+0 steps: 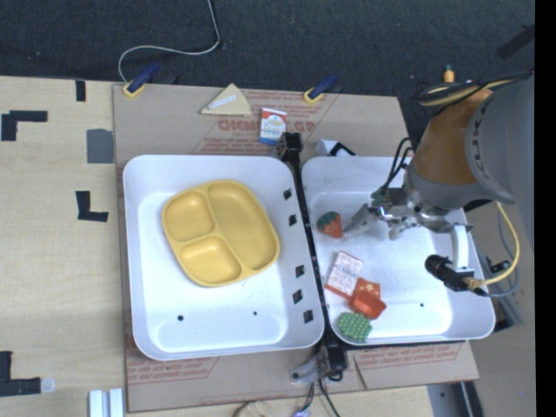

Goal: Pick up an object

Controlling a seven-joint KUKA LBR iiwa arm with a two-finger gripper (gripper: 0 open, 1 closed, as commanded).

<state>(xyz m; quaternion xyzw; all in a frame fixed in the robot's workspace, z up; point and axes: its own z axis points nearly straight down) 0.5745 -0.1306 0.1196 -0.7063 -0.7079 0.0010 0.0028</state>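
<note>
Reaching in from the right, the grey arm w/ its orange band hangs low over the right-hand shallow white bin [469, 320], its hand [363, 219] pointed toward a small round red-and-green toy fruit [329, 224] near the bin's left wall. Hand tip sits just beside the fruit, maybe touching; can't tell whether it's released or clenched, and nothing is seen grasped. Nearer the front lie a flat pink-and-white packet [344, 273], an orange-red block [367, 298] touching it, and a green knobbly round piece [354, 325]. Left bin [148, 320] carries a yellow three-section plastic tray [220, 231]. Looks like the approach step, pick not yet made. Next move prob. calls for centring over the fruit, closing on it, then lifting straight up w/o nudging it against the wall.
</note>
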